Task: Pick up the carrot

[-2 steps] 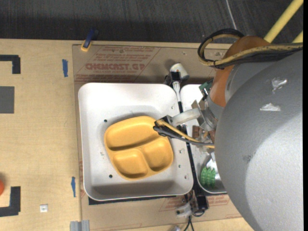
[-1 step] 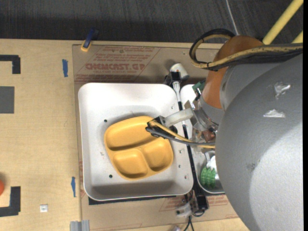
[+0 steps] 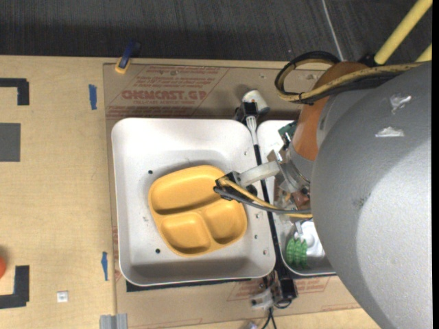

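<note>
Step in hand: finding the carrot and setting the gripper above it; by my judgement nothing is grasped yet.
Gripper: the two-finger gripper [image 3: 221,184] hangs over the right edge of the yellow plastic three-compartment plate [image 3: 185,218], which lies in the left shallow white bin [image 3: 137,149].
Fingers: the tips look drawn narrowly together into a point, with nothing between them.
Carrot: I cannot tell where it lies. The plate's three hollows look bare, and so does the bin floor around the plate.
Hidden ground: the grey arm with its orange band [image 3: 370,184] covers most of the right shallow white bin [image 3: 309,269], so the carrot is most likely under there.
Seen in the right bin: a small green knobbly thing [image 3: 296,251] near the front. It is not carrot-coloured.
Odd patch: a small red-orange spot [image 3: 2,266] sits on the brown cardboard-covered bench [image 3: 55,184] at the far left edge, well apart from both bins and cut off by the frame. Too little of it shows to name it.
Doing it well: lift clear of the plate first, so the tips do not catch its rim. Spread the fingers before coming down. Then approach across the carrot's narrow width, not along its length.
Risk: closing over the plate would trap air or snag the plate edge. The wall between the two bins lies close to the wrist and could be struck when crossing.
</note>
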